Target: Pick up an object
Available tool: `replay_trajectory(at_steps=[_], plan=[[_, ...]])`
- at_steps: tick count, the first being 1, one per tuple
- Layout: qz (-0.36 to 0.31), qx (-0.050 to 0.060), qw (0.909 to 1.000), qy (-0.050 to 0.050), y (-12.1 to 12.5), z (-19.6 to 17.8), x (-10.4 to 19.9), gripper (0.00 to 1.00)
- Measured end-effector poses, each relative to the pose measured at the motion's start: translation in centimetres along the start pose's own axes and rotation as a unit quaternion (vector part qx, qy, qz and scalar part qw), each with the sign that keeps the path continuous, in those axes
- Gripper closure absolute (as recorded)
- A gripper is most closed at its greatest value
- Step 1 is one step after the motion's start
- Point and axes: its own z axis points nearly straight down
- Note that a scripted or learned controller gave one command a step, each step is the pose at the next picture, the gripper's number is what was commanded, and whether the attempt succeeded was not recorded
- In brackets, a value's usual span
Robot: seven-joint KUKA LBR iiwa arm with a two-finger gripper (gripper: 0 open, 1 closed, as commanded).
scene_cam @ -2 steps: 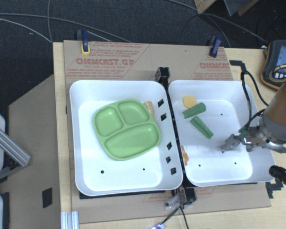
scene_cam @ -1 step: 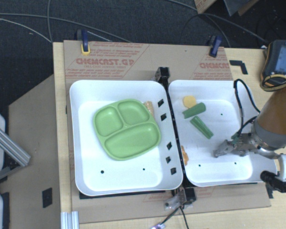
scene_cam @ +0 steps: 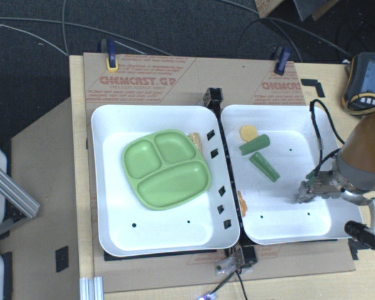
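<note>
1. Lying loose in the right bin [scene_cam: 281, 233] are two green sticks [scene_cam: 259, 155] and a yellow disc [scene_cam: 248, 132]; none is lifted.
2. Low near that bin's right wall sits the gripper [scene_cam: 307, 191], well apart from them; whether it is open or closed I cannot tell.
3. Picking looks wholly undone.
4. A green divided plate [scene_cam: 167, 168] sits in the left bin [scene_cam: 112, 230].

Red "CHEMCAST GP" lettering repeats across the brown protective sheet [scene_cam: 144, 74] under the bins.

Fixed overhead camera, slanted down, seemingly fairly near both bins [scene_cam: 106, 167].
</note>
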Motion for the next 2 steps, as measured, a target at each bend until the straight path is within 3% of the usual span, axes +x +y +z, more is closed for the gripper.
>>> replay_trajectory(at_steps=[2], plan=[[-0.001,-0.002,1.0000,-0.001,0.1,-9.9,0.7,1.00]])
